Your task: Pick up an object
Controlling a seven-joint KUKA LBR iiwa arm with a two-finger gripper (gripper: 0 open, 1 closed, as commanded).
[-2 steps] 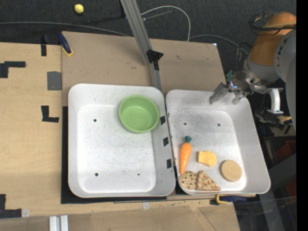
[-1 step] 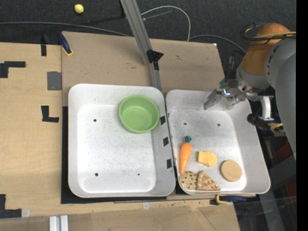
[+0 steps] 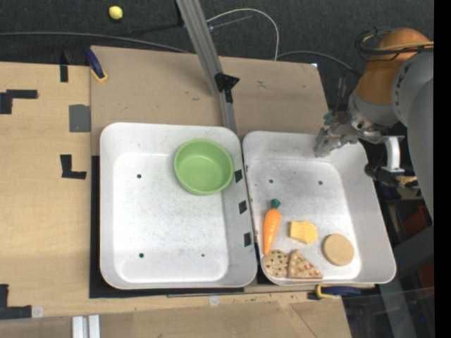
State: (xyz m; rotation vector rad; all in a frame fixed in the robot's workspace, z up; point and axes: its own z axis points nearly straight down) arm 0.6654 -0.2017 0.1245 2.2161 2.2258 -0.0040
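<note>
While the arm is reaching in from the right:
Tool point(image 3: 328, 141): hovering over the right bin's point(image 3: 366, 210) far edge; grip unreadable.
Targets: carrot point(image 3: 271, 227), cheese wedge point(image 3: 303, 232), round biscuit point(image 3: 338, 249) lying near, well apart from it.
Advice: descending centred over one item.
Unclear: fingertips blurring together.

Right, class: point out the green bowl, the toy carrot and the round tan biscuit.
green bowl point(image 3: 204, 166), camera view, centre of its inside
toy carrot point(image 3: 271, 227), camera view, middle of its orange body
round tan biscuit point(image 3: 338, 249), camera view, centre of its top
</note>
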